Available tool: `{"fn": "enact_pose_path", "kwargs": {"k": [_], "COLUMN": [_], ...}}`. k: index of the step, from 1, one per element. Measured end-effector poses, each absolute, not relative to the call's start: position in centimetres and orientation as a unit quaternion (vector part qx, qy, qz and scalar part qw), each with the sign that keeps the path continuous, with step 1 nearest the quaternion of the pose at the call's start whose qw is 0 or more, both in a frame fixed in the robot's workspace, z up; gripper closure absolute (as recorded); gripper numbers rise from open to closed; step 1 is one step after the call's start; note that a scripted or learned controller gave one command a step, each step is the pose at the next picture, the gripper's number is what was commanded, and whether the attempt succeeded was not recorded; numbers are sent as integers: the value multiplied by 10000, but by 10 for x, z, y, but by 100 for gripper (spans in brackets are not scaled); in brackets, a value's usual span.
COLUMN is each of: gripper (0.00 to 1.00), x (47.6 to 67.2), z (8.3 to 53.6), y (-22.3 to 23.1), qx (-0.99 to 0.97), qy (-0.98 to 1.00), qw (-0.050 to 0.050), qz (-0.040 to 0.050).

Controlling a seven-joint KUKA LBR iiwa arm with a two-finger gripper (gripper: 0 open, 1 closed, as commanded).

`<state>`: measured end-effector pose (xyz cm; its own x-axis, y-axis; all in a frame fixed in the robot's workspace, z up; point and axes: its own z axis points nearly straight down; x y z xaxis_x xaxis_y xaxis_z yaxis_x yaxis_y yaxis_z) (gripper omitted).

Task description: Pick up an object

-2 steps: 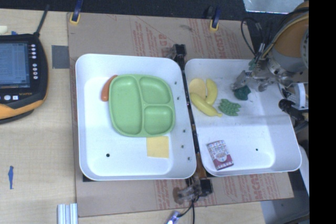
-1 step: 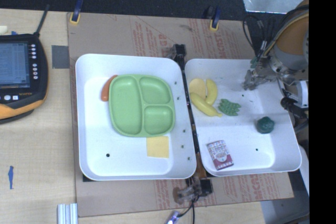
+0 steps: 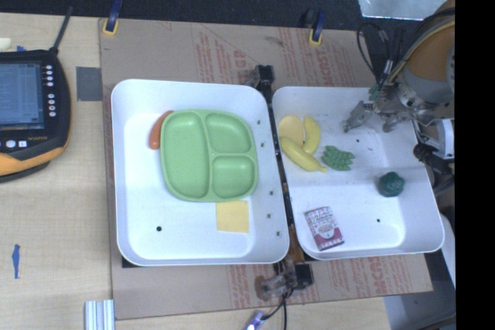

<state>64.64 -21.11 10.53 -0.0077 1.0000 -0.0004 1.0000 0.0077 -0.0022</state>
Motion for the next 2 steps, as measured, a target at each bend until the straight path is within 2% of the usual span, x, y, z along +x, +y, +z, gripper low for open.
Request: {"fn": "enact_pose_path", "kwargs": {"k": [1, 2], "gripper": [0, 0], "x": [545, 620], "z": [91, 124], "y": [-212, -212], "qx": [-7053, -7060], "qy": [-7089, -7082], "qw": [18, 3], "qz": [19, 0]}}
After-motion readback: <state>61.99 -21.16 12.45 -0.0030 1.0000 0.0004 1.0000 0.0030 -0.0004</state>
